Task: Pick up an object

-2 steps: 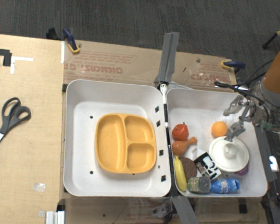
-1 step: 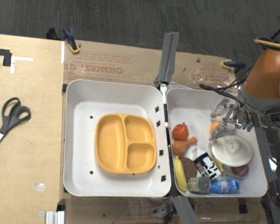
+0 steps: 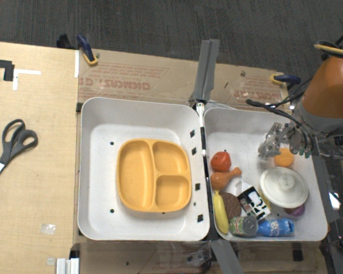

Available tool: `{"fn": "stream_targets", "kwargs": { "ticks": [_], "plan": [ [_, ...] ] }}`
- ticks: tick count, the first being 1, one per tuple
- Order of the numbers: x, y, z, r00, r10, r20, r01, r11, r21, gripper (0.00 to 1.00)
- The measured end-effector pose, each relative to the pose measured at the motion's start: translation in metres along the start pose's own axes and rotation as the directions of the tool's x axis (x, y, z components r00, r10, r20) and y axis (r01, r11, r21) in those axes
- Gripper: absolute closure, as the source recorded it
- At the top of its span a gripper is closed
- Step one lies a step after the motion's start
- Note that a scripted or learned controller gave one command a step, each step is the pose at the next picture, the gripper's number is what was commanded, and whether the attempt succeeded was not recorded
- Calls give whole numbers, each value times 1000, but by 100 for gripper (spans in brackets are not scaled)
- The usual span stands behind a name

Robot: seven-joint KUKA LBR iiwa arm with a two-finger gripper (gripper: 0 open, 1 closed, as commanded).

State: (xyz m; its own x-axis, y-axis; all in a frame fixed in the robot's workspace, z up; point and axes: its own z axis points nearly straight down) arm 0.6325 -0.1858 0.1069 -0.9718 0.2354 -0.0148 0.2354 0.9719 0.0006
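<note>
Approach step, by my read: gripper (image 3: 271, 144), finger state indiscernible, hangs over right bin (image 3: 243, 124) far-right, just left of small orange fruit (image 3: 284, 158) resting unheld on bin floor; next move calls for centring over it, then descending.

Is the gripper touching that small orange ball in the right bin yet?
Cannot tell. In the camera view the gripper sits right beside the orange ball, overlapping its edge; no gap or contact shows plainly.
</note>
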Motion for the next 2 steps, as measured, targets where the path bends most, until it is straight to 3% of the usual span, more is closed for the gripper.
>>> {"fn": "stream_targets", "kwargs": {
  "ticks": [1, 2],
  "plan": [
    [-2, 17, -140, 984, 181, -9, -181, 984, 3, 100],
    [-2, 17, -139, 984, 180, -9, -180, 984, 3, 0]
  ]
}}
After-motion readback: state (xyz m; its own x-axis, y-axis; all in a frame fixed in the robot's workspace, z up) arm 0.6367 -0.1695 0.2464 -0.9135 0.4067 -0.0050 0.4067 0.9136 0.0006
